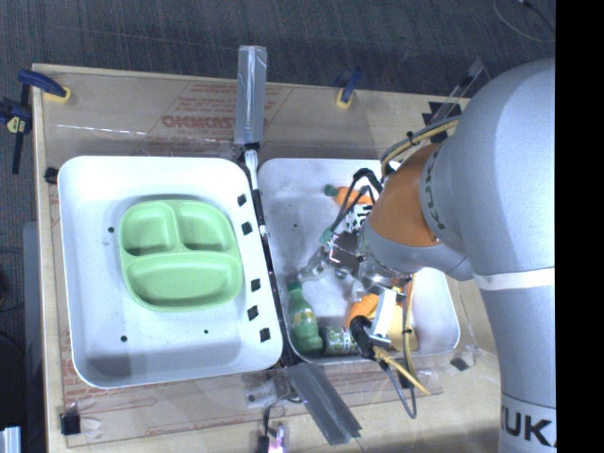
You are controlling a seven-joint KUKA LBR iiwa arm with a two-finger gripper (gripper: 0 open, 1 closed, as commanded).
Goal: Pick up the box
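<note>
The grey arm (pixel 514 206), lettered "KUK", hides the tool's grip state over the right bin (pixel 283 182).

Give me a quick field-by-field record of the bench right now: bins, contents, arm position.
left bin: holds a green divided tray, lying flat
right bin: holds a green bottle near its front left corner, plus small items partly hidden by the arm
arm: reaches in from the right, wrist low over the right bin
gripper: over the middle of the right bin; finger state unclear
box: cannot be made out
</note>
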